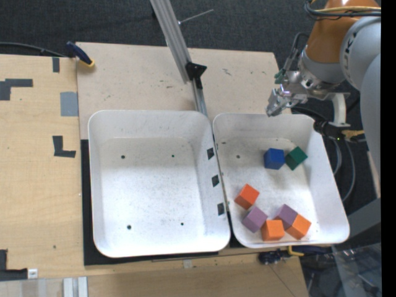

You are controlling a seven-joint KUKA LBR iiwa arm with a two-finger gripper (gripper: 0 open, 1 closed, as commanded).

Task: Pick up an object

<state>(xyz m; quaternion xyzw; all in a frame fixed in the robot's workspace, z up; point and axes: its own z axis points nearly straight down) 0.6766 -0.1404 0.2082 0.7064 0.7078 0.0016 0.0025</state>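
Observation:
The right bin (322,159) holds several small cubes. A blue cube (274,158) and a green cube (296,157) sit side by side near its middle. An orange cube (247,196) lies lower left. Near the front, two purple cubes (254,218) (286,215) and two orange cubes (273,229) (299,226) cluster together. My gripper (276,106) hangs above the bin's far rim, well back from the blue cube, with nothing visible between its fingers.
The left bin (99,166) stands beside the right one, sharing a middle rim with black clips. A slanted metal rail (173,36) runs down to the bins' far edge. The arm's body and cables fill the right side.

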